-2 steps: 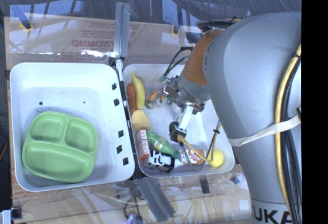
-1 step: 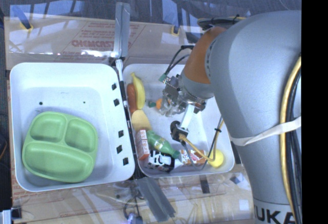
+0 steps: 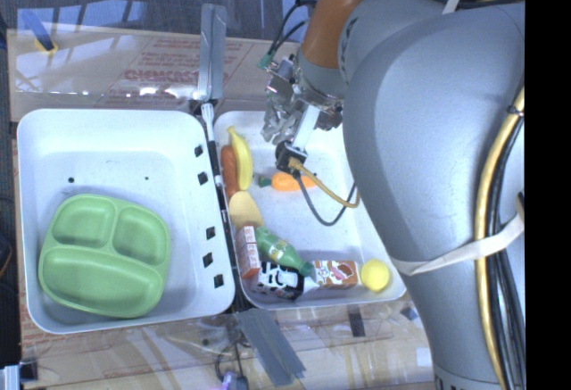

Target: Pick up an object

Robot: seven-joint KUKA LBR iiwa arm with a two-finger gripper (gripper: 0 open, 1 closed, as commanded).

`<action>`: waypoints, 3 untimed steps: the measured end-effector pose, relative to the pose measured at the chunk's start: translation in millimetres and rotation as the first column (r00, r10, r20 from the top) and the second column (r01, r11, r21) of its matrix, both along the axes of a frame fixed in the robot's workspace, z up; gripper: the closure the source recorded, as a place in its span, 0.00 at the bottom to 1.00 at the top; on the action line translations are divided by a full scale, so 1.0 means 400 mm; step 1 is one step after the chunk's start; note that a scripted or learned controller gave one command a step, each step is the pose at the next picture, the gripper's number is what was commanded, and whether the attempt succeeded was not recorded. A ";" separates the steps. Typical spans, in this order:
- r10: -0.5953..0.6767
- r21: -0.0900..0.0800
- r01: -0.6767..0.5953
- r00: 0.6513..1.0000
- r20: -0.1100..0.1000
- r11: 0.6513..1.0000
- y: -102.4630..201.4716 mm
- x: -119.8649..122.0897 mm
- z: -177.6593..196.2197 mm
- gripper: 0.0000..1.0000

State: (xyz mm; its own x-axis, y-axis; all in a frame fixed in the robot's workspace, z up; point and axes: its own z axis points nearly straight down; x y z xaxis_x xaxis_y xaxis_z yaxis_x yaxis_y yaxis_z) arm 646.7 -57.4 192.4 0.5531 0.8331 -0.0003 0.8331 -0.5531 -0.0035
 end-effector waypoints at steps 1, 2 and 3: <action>-0.248 -0.002 0.248 0.969 -0.002 0.969 -0.071 0.024 0.088 1.00; -0.249 -0.001 0.249 0.969 -0.003 0.969 -0.072 0.024 0.088 0.00; -0.243 -0.002 0.243 0.970 -0.005 0.970 0.007 -0.054 -0.005 0.00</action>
